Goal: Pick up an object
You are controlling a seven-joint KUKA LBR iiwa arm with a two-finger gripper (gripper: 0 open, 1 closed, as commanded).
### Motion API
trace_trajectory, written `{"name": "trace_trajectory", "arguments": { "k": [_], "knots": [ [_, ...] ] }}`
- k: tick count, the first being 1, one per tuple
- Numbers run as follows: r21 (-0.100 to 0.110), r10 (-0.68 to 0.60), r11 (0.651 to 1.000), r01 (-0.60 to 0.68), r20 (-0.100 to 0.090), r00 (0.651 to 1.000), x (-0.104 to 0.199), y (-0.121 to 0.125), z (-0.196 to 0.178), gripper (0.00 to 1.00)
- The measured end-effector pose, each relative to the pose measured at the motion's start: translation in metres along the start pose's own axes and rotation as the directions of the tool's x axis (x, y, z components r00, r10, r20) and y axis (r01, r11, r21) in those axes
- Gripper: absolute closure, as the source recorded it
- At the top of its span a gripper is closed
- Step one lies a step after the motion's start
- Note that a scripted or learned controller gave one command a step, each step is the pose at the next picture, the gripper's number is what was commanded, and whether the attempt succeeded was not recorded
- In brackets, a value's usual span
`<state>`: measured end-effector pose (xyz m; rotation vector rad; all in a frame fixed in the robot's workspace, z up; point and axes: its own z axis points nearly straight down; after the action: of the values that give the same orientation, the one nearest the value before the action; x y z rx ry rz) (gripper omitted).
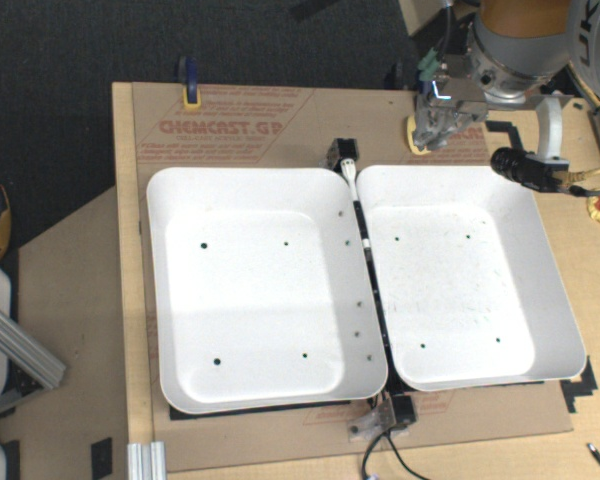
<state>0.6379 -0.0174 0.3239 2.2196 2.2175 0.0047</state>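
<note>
Two bins: a left bin (250,298) and a right bin (450,288), shallow and white, lie side by side and touch along their inner edges on a brown board (230,118) on the bench (75,268).
Bin floors: plain white, with a few small dark dots in each – I judge these to be marks or holes, not things to lift.
Task's thing: I cannot tell where it is; nothing in either bin reads clearly as a loose object.
Arm: the grey arm (525,18), with its orange band, reaches in from the right and hangs over the far right corner of the board.
Gripper: the gripper (440,133) sits just beyond the far rim of the right bin, over the board rather than over a bin floor.
Gripper state: too small and cluttered to read – I cannot tell whether it is apart or together, and nothing is seen clamped in it.
Nearby: a small yellowish piece (418,134) lies just beside the gripper on the board; a blue and yellow clamp (189,81) sits at the board's far left edge.
Step in hand: by my judgement, the search or approach, with no grasp made yet.
Next move: it calls for finding a target first, then bringing the gripper over a bin and down.
</note>
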Motion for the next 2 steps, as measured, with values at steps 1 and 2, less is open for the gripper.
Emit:
{"name": "trace_trajectory", "arguments": {
  "k": [1,2],
  "knots": [
    [0.011,-0.008,1.000,0.008,-0.003,1.000,0.078,0.027,0.074,1.00],
    [-0.016,-0.008,1.000,0.007,-0.005,1.000,0.135,0.030,-0.143,1.00]
  ]
}}
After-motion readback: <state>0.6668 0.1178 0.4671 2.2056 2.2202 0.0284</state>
